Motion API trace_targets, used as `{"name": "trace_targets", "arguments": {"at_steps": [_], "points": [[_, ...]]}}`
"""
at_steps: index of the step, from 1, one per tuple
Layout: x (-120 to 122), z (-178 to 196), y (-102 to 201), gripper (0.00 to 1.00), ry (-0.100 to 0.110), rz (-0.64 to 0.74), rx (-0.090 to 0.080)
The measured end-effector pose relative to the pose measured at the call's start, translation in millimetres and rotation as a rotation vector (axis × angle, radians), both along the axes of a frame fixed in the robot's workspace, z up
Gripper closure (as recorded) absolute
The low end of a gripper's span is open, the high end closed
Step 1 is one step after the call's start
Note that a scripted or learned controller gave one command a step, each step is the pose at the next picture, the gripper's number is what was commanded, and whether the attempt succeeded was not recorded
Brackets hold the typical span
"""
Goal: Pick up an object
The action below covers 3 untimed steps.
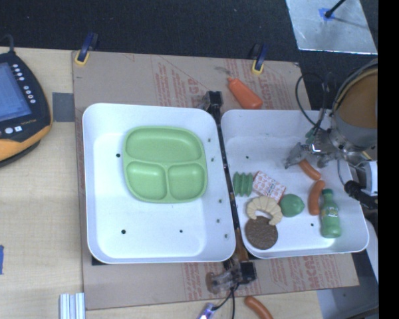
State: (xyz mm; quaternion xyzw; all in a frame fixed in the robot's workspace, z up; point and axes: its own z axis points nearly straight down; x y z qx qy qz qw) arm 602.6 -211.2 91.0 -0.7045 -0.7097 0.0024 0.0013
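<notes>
In the right bin (253,128) a sausage (308,170) is seen just beneath the gripper (304,154), whose fingers are spread apart with nothing held between them. In the same bin are noted a second sausage (314,197), a green bottle (330,214), a green ball (292,205), a croissant (264,208), a brown cookie (261,232), a ridged green piece (243,183) and a red-printed packet (268,186), its print too small to be read. In the left bin (106,238) a green divided plate (165,163) is found, and red lettering on the cardboard (153,78) beneath cannot be made out.
</notes>
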Motion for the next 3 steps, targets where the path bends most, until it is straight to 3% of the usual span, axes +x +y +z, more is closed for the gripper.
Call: {"name": "trace_targets", "arguments": {"at_steps": [1, 2, 3], "points": [[1, 12, -1, 1.0, -0.002, 0.003, -0.002], [-12, 82, 88, 1.0, -0.002, 0.0, 0.001], [-4, 139, 153, 1.0, -0.003, -0.003, 0.002]]}}
